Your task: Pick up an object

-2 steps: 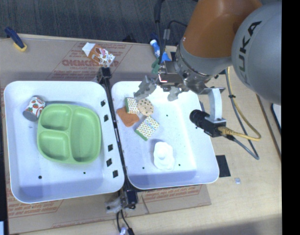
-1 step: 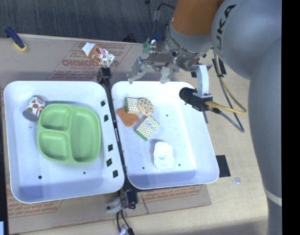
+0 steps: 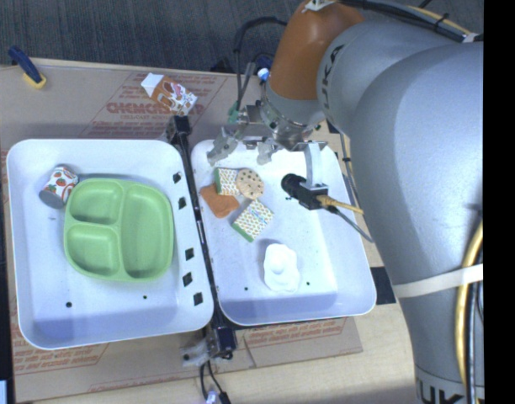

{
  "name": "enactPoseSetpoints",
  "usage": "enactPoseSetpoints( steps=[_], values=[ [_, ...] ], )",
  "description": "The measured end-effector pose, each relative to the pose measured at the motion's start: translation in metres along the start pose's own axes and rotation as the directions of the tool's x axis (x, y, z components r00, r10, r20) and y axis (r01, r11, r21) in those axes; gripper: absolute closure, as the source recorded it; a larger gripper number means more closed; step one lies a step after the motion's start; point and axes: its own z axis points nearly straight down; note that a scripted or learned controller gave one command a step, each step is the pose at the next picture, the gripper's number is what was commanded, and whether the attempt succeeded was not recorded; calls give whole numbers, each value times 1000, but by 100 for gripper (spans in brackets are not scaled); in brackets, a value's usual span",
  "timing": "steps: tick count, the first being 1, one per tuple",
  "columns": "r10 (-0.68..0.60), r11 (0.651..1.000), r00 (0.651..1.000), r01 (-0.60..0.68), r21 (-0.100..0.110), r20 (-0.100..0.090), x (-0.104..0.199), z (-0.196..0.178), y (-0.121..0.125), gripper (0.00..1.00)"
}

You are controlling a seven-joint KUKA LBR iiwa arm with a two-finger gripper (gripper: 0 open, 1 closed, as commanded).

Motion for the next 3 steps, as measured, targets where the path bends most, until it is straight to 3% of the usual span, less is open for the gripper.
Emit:
enactPoseSetpoints(
  steps=[1, 2, 3],
  values=[
    [-4, 1000, 1000, 4, -3, -1, 64, -2, -96, 0],
    [-2, 1000, 1000, 2, -6, 0, 55, -39, -60, 0],
    [0, 1000, 1000, 0, -3, 1, -10, -1, -114, 0]
  ],
)
